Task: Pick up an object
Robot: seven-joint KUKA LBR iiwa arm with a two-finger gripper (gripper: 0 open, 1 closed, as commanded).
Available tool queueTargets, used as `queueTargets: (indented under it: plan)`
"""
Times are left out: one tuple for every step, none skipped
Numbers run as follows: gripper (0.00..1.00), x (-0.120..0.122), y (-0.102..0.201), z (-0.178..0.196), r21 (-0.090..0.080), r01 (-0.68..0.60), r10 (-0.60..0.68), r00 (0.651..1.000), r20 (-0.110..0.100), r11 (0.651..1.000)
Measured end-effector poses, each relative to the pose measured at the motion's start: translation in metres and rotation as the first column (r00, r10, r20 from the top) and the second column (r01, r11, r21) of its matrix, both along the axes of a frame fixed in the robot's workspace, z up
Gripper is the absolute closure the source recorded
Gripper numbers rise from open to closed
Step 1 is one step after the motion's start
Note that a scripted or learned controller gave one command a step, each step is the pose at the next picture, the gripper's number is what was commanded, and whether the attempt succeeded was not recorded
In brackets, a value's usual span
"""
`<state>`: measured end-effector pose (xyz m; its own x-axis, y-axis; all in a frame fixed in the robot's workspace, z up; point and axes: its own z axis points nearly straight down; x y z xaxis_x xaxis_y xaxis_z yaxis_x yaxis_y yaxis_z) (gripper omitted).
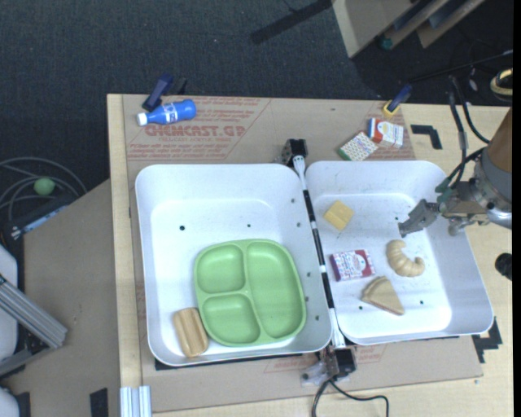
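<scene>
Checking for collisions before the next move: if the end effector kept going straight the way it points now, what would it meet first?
It points left and slightly down. The end effector would probably pass just above the croissant and meet the red packet first, though its height is unclear.

a dark blue carpet floor [98, 41] surrounds a pale wooden bench top [244, 122] printed with red lettering. grey cables [24, 191] coil on the floor at the left, and a beige cabinet [423, 20] stands at the top right.
</scene>
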<state>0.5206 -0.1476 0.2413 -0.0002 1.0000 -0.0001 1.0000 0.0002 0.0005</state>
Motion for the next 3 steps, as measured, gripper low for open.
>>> queueTargets:
  plan:
    - [0.0, 0.061, 0.029, -0.082, 0.001, -0.001, 0.001, 1.0, -0.003, 1.0]
    - [0.0, 0.046, 0.038, -0.157, 0.001, 0.0, 0.0, 1.0, -0.002, 1.0]
    - [0.0, 0.126, -0.004, -0.156, -0.001, 0.0, 0.0, 1.0, 0.001, 1.0]
